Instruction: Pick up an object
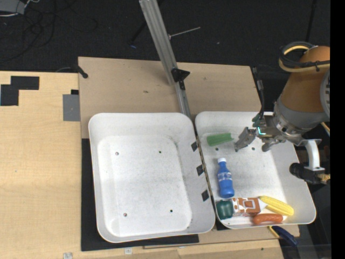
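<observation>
Camera view: I'm looking down at a slant on both bins, and my arm (302, 90) is reaching in from the right.
Gripper: I'm watching the gripper (256, 140) hanging over the right bin (302, 209), near its far edge; its fingers are standing apart with nothing showing between them.
Green block: a flat green block (219, 139) is lying just to the left of the gripper, apart from the fingers, close to the bin's far wall.
Blue bottle: a blue bottle (225, 178) with a white cap is lying nearer the camera than the gripper and a little to its left, its cap pointing toward the far side.
Near-corner pile: well toward the camera from the gripper I'm seeing a dark green item (225, 209), an orange-and-white packet (247, 204), a yellow corn cob (277, 204) and a reddish sausage (267, 218), all crowding along the bin's near wall.
Left bin: the left bin (102, 144) is sitting well to the left of the gripper, touching the right bin along the dividing edge.
Metal rail: a grey metal rail (161, 47) is slanting up beyond the bins, to the far left of the gripper.
</observation>
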